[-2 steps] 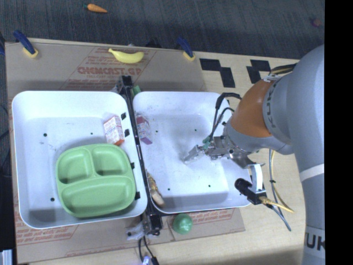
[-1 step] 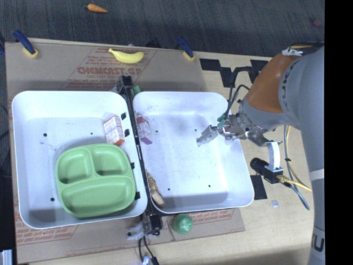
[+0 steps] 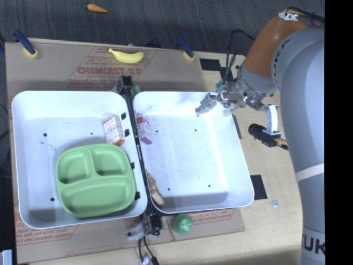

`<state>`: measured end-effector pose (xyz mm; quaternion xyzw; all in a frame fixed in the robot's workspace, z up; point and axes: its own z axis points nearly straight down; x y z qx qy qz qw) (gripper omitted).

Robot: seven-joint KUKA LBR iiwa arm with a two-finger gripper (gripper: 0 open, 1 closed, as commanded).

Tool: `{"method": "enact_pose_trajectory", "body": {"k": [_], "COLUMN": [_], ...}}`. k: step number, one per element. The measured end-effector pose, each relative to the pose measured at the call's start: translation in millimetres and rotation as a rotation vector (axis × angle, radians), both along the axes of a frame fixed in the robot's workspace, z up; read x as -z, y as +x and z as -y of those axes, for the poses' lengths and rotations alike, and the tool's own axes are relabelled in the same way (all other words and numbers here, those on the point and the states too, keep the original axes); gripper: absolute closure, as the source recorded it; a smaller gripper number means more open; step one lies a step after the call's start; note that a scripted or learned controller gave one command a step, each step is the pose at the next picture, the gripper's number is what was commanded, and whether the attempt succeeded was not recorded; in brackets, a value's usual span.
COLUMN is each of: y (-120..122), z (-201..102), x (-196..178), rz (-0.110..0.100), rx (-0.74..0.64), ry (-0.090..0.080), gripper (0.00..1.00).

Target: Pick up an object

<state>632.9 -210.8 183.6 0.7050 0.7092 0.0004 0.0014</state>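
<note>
My gripper (image 3: 214,106) hangs over the far right corner of the right bin (image 3: 220,195), open, with nothing between its fingers. A small red and white packet (image 3: 143,128) leans on that bin's left wall, well to the gripper's left. A tan, finger-shaped item (image 3: 154,192) lies in the same bin's near left corner. In the left bin (image 3: 33,109) sit a green divided tray (image 3: 96,179) and, just beyond it, a little red and white carton (image 3: 113,130).
A yellow banana (image 3: 127,54) rests on the cardboard behind the bins. A green ball (image 3: 182,223) lies in front of the right bin, outside it. Blue clamps (image 3: 26,43) hold the cardboard's far edge. The grey arm (image 3: 300,93) fills the right side.
</note>
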Motion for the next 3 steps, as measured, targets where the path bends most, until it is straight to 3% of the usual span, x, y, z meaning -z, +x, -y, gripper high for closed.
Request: {"method": "enact_pose_trajectory", "body": {"k": [1,2,3], "y": [-55.9,-135.2,-156.4], "z": [-0.4,0.7,-0.1], "x": [88.8,63.4,83.0], "rz": [-0.008,-0.006,-0.005], "rx": [0.001,0.000,-0.001], "ry": [0.003,0.001,0.002], "gripper": [0.00,0.00,0.00]}}
